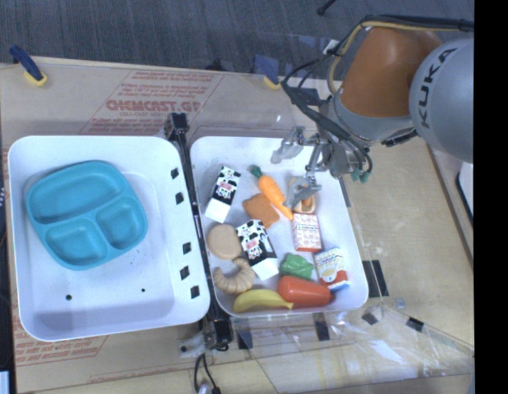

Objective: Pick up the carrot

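Note:
The orange carrot [272, 191] with a green top lies slantwise in the upper middle of the right bin [352, 249], its tip pointing down and right. My gripper [295, 171] hangs over the bin's upper right, just right of the carrot. Its fingers stand apart, one fingertip [285, 148] above the carrot's level and the other near a small carton. Nothing sits between them.
Around the carrot lie two cow-print cartons [226, 189] [255, 240], an orange-brown piece [258, 209], a juice box [307, 231], a bread roll [223, 240], a banana [262, 300] and a red pepper [303, 290]. The left bin [40, 310] holds a blue divided plate [85, 212].

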Robot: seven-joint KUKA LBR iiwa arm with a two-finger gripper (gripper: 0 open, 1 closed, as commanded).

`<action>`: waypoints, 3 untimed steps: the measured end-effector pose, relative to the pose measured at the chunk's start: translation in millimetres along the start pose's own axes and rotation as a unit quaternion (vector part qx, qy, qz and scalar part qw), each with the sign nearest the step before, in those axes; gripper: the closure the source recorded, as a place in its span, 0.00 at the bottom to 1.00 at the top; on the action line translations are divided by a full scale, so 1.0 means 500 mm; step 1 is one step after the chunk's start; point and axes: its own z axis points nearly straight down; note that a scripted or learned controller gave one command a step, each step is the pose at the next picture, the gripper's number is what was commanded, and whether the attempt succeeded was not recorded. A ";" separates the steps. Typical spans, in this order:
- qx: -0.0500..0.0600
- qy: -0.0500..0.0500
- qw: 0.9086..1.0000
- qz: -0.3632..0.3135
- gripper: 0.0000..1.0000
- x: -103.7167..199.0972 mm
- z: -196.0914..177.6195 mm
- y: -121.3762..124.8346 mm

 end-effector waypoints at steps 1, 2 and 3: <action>0.000 -0.006 0.999 0.039 0.00 -0.013 0.212 0.030; 0.000 -0.005 0.999 0.035 1.00 -0.013 0.197 0.035; -0.001 -0.001 0.949 0.315 1.00 0.001 0.036 -0.023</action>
